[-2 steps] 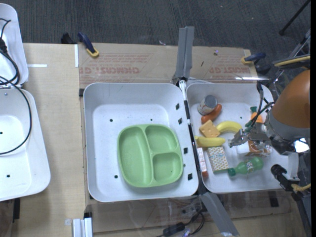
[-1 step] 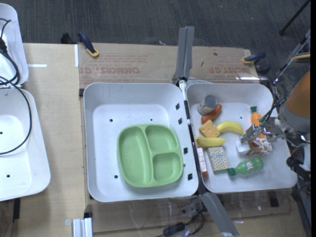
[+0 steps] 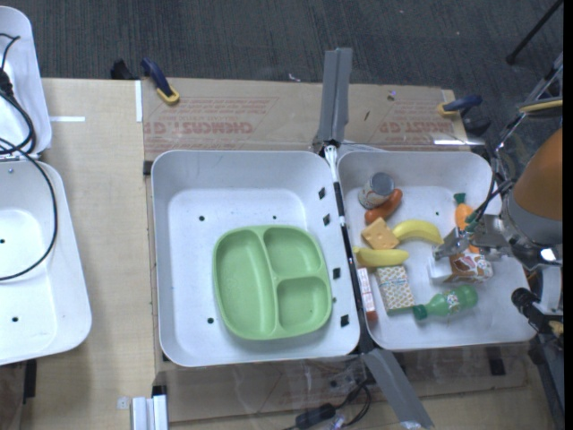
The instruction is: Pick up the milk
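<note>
The milk (image 3: pixel 472 266), a small white carton with red and orange print, lies near the right wall of the right bin (image 3: pixel 421 330). My gripper (image 3: pixel 458 244) reaches in from the right and hangs just over the carton's upper left corner, close to it or touching it. The arm's grey wrist and orange band cover the bin's right rim. The carton rests on the bin floor.
Around the milk lie a green bottle (image 3: pixel 445 304), a carrot (image 3: pixel 462 213), a banana (image 3: pixel 418 231), a cheese wedge (image 3: pixel 380 235), a patterned box (image 3: pixel 395 287), a sausage (image 3: pixel 383 204) and a can (image 3: pixel 380 185). A green divided plate (image 3: pixel 273 280) sits in the left bin.
</note>
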Robot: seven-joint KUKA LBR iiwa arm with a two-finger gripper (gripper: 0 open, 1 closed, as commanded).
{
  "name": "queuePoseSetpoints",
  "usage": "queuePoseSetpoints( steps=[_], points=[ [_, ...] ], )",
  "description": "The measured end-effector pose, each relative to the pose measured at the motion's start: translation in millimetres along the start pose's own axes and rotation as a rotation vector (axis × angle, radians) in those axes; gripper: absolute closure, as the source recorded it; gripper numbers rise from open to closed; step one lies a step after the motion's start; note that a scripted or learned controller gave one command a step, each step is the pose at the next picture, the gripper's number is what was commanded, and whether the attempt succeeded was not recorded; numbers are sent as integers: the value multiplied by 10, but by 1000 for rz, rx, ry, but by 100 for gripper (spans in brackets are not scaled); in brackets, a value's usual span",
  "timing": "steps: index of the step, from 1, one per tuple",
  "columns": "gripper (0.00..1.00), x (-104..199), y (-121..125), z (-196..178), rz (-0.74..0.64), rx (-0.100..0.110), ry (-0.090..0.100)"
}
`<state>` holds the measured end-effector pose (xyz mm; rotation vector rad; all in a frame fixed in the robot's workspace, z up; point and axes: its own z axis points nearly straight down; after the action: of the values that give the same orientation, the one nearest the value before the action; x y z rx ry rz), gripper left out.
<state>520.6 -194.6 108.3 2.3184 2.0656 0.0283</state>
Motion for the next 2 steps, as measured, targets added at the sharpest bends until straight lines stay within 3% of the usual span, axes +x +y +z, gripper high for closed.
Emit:
queuePoseSetpoints(
  steps=[1,2],
  points=[
    [100,68,65,-159,-9,-12,8],
    [0,50,51,-142,-6,-9,6]
  ],
)
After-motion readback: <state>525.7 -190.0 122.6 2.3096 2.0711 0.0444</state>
